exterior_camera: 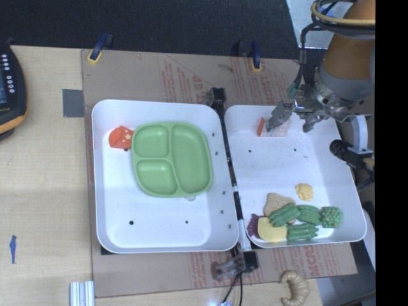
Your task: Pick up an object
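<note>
A green divided plate point(172, 159) and a red piece point(120, 137) lie in the left bin point(115, 228). In the right bin point(338, 171), toy foods crowd the near edge: green vegetables point(299, 215), a broccoli floret point(331, 217), a tan cookie point(278, 203), a yellow lump point(304, 190). The gripper point(294, 118) hangs with fingers spread wide at the far edge, just beside a small orange-and-white object point(262, 127) by its left fingertip, nothing between them.
</note>
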You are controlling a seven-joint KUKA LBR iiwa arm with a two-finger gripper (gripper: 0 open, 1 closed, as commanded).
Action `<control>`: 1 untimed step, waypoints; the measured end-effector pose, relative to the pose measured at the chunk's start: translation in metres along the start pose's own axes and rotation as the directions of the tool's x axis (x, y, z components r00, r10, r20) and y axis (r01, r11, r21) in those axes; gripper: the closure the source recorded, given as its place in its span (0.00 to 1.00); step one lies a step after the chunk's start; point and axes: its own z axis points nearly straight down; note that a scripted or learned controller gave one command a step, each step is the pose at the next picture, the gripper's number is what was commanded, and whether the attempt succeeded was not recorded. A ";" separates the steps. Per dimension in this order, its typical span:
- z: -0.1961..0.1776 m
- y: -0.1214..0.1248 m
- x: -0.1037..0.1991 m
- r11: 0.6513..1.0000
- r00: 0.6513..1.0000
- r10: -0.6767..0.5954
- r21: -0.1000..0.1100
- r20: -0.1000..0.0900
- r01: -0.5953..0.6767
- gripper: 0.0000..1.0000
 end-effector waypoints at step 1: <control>0.040 0.047 -0.072 1.000 1.000 0.005 -0.004 0.004 -0.005 0.00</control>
